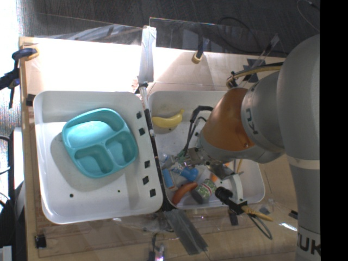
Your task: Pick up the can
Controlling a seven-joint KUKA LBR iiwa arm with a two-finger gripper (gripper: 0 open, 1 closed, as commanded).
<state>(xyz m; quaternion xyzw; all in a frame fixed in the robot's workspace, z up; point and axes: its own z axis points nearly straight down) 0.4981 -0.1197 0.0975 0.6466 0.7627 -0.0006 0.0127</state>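
Note:
The can (204, 191), small with a green and white label, lies on its side near the front wall of the right bin (163, 140). My gripper (184, 160) hangs low over the middle of this bin, just above and to the left of the can, among the clutter. The grey wrist and orange band hide much of the bin's right half. Nothing is visibly held.
A banana (167, 119) lies at the back left of the right bin. A blue object (187, 174) and an orange-red object (184, 192) lie just left of the can. The left bin (49, 145) holds a teal divided plate (99, 142).

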